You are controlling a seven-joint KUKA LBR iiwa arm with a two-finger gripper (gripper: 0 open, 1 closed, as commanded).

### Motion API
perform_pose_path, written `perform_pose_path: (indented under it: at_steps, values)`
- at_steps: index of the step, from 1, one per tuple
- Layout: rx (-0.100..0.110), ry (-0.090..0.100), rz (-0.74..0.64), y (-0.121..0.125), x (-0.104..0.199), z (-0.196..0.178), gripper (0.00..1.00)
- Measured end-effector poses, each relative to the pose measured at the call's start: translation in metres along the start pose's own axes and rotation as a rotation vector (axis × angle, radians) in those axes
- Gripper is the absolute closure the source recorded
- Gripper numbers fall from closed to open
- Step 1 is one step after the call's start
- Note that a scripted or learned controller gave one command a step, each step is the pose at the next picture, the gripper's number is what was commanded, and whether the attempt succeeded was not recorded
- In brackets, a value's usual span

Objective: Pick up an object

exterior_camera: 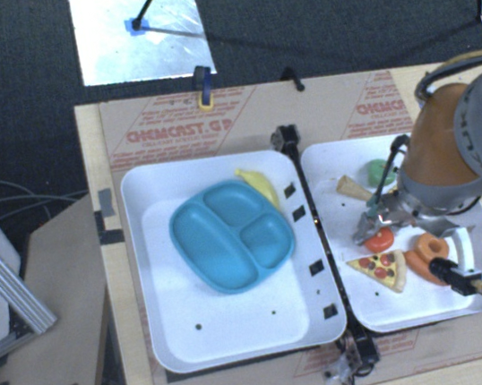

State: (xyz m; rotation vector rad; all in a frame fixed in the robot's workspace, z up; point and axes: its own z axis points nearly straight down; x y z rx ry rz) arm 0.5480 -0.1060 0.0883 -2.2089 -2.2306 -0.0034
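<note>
In the camera view, the grey arm with its orange band reaches in from the right, and its pincer [375, 225] is low in the right white plastic bin [331, 218], just over a small red rounded toy [378, 240]. Whether the pincer is apart, together or clamped on anything I cannot tell; the metal parts blur together there. Close by lie a toy pizza slice [382, 268], an orange ring-shaped toy [432, 250], a tan wedge-shaped piece [351, 187] and a green round toy [377, 171]. The left white bin [168, 334] holds a blue sectioned plastic plate [229, 234] with a yellow banana-like toy [258, 184] at its far edge. Both bins sit on the cardboard-covered worktop [176, 125].

Judging by this, the pick is at the reach or grasp stage: nothing is lifted, and the red toy seems the likely target, resting on the bin floor.
</note>
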Motion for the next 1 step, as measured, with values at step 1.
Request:
perform_pose_path:
  at_steps: [1]
  values:
    - [-0.014, 0.0, -0.004, 0.0305, 0.0778, -0.1023, 1.0]
